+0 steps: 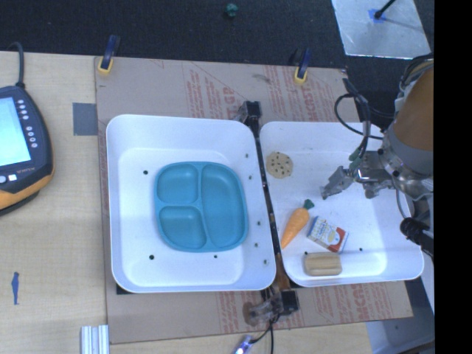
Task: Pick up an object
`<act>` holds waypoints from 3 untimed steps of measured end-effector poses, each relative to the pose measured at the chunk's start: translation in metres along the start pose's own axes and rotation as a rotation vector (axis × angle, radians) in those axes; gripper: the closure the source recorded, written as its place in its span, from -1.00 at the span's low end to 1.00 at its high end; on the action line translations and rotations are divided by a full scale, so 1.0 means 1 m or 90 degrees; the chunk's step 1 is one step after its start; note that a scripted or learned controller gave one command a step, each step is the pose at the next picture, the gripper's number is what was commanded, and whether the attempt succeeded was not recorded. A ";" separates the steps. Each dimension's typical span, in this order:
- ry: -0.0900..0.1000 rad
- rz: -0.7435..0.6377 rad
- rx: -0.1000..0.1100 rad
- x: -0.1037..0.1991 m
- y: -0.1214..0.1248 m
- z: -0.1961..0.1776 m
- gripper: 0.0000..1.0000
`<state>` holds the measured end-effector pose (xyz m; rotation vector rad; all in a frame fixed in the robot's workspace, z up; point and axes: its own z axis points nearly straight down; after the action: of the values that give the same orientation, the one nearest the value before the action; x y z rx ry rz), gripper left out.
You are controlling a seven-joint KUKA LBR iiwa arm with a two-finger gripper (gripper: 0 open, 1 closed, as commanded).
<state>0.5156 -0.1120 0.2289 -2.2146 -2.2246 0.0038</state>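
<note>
Reaching in from the right, the arm holds its gripper [352, 184] over the right bin [335, 135], its two fingers spread apart with nothing between them. One fingertip points toward the bin's middle, the other lies nearer the wrist. Four objects lie in this bin: one round cookie [279, 164] near the left wall, one toy carrot [296, 225] lying aslant below it, one small red-and-white carton [327, 235] just beside the carrot, and one tan block [322, 264] at the front wall. All four lie apart from the gripper. The left bin [125, 198] holds one blue divided plate [200, 206] with three compartments. One teach pendant [21, 150] rests on the bench's left end.
</note>
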 end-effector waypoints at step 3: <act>0.000 -0.001 0.000 0.017 0.051 0.137 -1.00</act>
<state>0.5659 -0.0945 0.0918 -2.2142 -2.2262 0.0041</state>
